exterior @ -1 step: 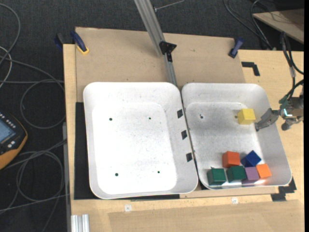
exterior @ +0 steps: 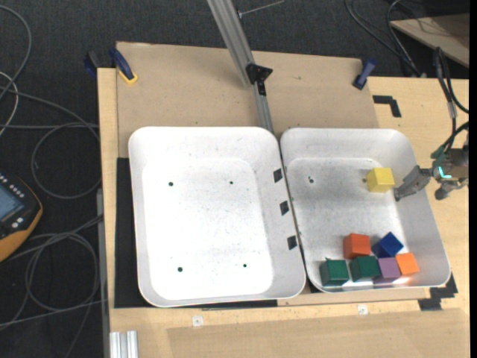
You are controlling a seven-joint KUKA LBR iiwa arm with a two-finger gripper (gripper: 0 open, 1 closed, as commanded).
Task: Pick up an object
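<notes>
A yellow cube (exterior: 380,179) lies alone in the upper part of the right bin (exterior: 328,207). Along that bin's near edge sits a cluster of cubes: red-orange (exterior: 358,245), blue (exterior: 389,244), orange (exterior: 407,262), purple (exterior: 387,268), dark green (exterior: 364,267) and green (exterior: 335,271). My gripper (exterior: 422,193) hangs over the right rim of this bin, just right of the yellow cube. Its fingers stand apart with nothing between them. One fingertip (exterior: 402,192) points toward the yellow cube without touching it.
The left bin (exterior: 201,215) lies beside the right one, with small black clips between them. A slanted metal rail (exterior: 238,43) rises behind the bins. Blue clamps hold the board's far corners, and cables run over the floor at left.
</notes>
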